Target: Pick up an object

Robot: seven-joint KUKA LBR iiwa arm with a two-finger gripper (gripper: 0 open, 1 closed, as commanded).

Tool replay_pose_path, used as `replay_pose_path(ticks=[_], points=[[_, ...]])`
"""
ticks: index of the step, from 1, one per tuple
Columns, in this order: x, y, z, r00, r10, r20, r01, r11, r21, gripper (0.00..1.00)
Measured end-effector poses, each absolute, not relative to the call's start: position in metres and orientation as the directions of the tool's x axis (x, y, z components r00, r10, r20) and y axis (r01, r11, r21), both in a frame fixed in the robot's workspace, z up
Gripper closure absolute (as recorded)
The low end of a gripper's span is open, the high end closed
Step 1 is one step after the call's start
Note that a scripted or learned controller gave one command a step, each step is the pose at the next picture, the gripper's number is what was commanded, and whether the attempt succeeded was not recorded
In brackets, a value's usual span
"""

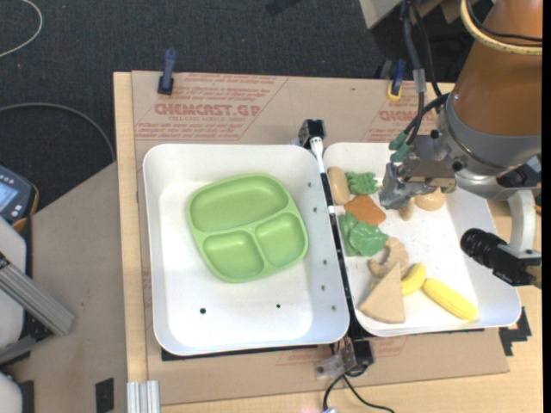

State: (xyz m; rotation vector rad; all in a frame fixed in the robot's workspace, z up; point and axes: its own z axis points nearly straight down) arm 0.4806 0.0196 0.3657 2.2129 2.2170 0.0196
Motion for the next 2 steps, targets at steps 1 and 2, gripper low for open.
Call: replay_pose_path(ticks=[1,2], points=[[0.478,0.024,0.291,0.001,1.0,0.0,1.0,-0.001,-0.008,1.0],[0.528,0.035,0.254,-0.001,1.0,-0.001,1.0,0.001,-0.001,1.0]])
